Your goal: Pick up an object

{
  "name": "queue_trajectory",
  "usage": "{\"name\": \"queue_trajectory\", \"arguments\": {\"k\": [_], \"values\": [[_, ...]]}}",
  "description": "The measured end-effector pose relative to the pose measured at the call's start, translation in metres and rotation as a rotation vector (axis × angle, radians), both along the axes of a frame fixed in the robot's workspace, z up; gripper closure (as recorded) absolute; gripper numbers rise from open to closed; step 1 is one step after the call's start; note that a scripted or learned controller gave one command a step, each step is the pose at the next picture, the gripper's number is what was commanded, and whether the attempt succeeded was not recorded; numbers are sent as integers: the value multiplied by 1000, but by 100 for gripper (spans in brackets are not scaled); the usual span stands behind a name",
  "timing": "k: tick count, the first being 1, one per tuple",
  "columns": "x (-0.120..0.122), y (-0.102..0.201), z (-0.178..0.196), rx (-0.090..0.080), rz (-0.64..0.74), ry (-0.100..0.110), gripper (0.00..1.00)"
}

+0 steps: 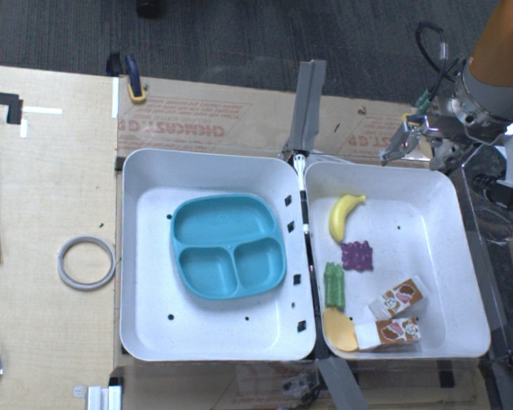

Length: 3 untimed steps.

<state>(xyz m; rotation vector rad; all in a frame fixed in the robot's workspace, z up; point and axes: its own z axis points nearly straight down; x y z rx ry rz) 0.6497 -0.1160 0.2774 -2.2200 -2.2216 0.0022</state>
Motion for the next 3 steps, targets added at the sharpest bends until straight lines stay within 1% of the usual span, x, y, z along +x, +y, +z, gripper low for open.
{"name": "queue_trajectory", "arguments": {"k": [1,2,3], "values": [[9,24,-141,-1,30,1,0],[3,18,-185,0,193,-1,0],[-1,15,-180,2,187,18,100]]}}
